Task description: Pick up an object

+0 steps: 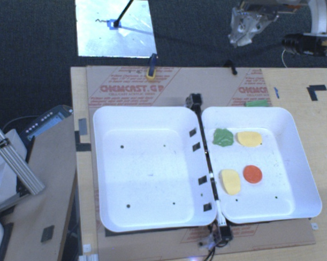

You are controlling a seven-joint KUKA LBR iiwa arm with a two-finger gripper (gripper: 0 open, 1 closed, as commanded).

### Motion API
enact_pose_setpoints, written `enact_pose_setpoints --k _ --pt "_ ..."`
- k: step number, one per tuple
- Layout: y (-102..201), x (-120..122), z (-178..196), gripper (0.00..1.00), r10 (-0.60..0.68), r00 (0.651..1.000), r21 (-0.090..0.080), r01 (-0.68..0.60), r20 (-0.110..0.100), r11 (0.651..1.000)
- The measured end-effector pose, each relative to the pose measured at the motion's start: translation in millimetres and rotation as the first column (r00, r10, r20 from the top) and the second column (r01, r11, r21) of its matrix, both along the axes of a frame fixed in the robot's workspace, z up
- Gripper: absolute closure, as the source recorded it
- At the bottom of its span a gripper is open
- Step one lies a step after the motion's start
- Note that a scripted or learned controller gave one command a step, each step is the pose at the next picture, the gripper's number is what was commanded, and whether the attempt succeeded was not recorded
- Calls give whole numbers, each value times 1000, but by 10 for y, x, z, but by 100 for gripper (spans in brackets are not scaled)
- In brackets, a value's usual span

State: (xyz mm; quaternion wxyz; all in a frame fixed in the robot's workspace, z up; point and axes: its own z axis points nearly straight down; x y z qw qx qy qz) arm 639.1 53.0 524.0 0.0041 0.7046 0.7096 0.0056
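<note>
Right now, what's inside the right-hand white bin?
Four small flat pieces lie in the right bin: a green piece, a yellow piece beside it, a pale yellow piece and an orange-red disc. Whatever is beneath them is hidden.

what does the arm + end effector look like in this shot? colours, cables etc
The end effector is a pale grey, metallic-looking assembly, blurred, at the top of the view over dark carpet. Right of it is a white rounded arm segment. Below that sits a black fitting with a thin white cable looping off it. No markings are legible.
</note>
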Motion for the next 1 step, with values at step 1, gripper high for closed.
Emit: enact_pose_setpoints --k 1 --pt "-724 235 -378 100 -9 1000 -4 9 -12 1000"
